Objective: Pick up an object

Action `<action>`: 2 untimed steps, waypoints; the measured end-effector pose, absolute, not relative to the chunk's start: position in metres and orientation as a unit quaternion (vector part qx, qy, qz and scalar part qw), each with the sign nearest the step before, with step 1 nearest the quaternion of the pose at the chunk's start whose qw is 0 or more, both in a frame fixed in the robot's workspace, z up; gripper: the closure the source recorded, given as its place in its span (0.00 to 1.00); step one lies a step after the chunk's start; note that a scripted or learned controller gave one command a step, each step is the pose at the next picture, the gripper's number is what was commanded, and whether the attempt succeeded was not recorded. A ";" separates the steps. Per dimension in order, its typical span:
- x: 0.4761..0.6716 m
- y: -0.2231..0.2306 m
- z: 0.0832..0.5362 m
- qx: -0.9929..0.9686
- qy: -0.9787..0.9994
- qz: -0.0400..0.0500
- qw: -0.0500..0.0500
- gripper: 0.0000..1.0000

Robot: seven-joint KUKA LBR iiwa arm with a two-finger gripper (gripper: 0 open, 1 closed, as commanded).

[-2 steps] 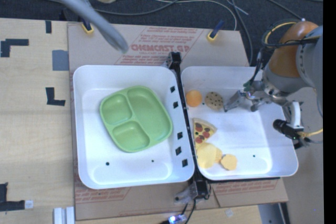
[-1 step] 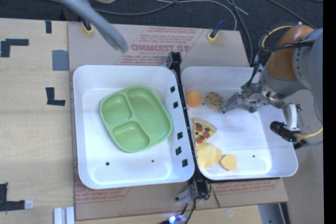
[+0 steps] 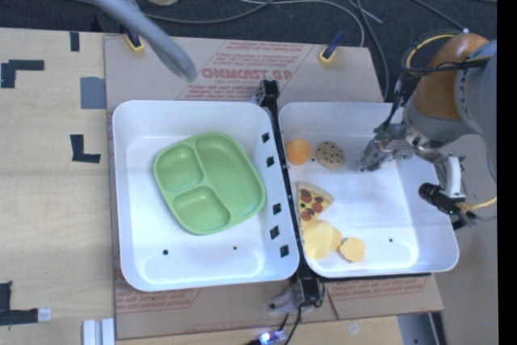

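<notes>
1. White plastic forms both shallow bins: the left bin point(image 3: 133, 198) and the right bin point(image 3: 428, 242), which sit touching along a black divider point(image 3: 279, 174) with clips.
2. Green and divided into three compartments, a tray point(image 3: 210, 182) lies tilted in the middle of the left bin, with nothing in its compartments.
3. In the right bin, toward its far left corner, an orange ball point(image 3: 298, 151) rests just beside a round cookie point(image 3: 329, 153) with dark chips; the two are near each other but apart.
4. Nearer the camera, a toy pizza slice point(image 3: 313, 201) lies against the left wall of the right bin.
5. Near that, a pale yellow piece point(image 3: 321, 239) touches a small orange-yellow round piece point(image 3: 352, 250) at the near left part of the bin.
6. The grey arm point(image 3: 452, 93), with its orange band, reaches in from the right; its gripper point(image 3: 373, 157) hangs low over the far part of the right bin, to the right of the cookie and apart from it.
7. Nothing shows between the gripper's tips, and whether they are parted or closed cannot be told from this slant.
8. Cardboard point(image 3: 242, 69) lies under both bins, with cables point(image 3: 323, 4) on the dark floor beyond.
</notes>
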State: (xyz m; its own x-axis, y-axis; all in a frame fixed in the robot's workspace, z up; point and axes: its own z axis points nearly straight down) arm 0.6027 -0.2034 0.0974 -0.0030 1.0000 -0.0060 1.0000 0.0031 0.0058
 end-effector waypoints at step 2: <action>0.612 -0.188 0.198 0.706 0.708 0.001 0.002 1.00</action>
State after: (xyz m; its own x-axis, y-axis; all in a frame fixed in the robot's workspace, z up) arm 0.6116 -0.1879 0.1977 -0.0020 1.0000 -0.0008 1.0000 0.0020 0.0042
